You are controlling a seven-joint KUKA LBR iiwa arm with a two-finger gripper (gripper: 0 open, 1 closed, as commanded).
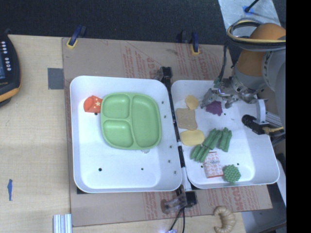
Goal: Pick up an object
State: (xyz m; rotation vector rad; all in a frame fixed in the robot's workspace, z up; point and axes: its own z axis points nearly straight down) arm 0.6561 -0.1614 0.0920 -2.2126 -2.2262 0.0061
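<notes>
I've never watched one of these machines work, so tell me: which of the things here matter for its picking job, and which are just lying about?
Part of the job:
- tool, over the right bin
- purple piece just beneath it
- green beans
- yellow pieces
- tan slice
- small carton
- green bumpy ball

Lying about:
- green divided plate
- red item
- blue clamps
- handheld controller

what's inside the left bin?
The left bin holds a green divided plate and a red item tucked at the plate's left edge. Whatever lies under the plate is covered.
</notes>
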